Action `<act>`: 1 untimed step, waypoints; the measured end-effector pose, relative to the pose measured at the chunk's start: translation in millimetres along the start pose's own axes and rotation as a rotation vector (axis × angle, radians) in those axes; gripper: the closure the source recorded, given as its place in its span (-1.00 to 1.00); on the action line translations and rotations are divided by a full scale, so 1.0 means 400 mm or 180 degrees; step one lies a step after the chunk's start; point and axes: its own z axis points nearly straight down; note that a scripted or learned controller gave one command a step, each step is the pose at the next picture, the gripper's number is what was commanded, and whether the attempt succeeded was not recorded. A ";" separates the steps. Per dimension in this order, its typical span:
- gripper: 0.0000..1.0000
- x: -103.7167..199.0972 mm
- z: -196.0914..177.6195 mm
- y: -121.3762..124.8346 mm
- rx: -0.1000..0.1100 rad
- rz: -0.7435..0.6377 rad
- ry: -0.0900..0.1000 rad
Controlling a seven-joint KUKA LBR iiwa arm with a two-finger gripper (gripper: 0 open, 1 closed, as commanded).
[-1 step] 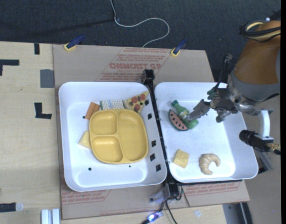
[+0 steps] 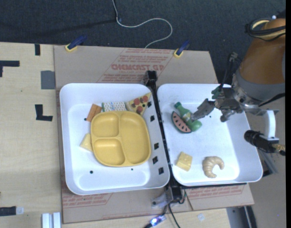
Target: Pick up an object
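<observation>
In the right bin (image 2: 249, 172) a watermelon slice (image 2: 181, 122) lies at the back left, touching a green toy (image 2: 184, 112). A cheese wedge (image 2: 184, 161) and a croissant (image 2: 213, 166) rest near the front wall. My gripper (image 2: 211, 115) hangs over the back of this bin, just right of the green toy. It is open, and only bare bin floor shows between its fingers. One dark finger (image 2: 200, 110) slants toward the green toy, its tip close beside it.
The left bin (image 2: 69, 127) holds a yellow divided plate (image 2: 120, 138) with an orange piece (image 2: 93, 112), a pizza slice (image 2: 139, 102) and a yellow wedge (image 2: 86, 142) around its rim. A black divider (image 2: 157, 127) separates the bins. The arm's body (image 2: 264, 65) looms at right.
</observation>
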 end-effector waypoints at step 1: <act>-1.00 0.001 0.112 0.009 0.0016 0.0004 -0.0002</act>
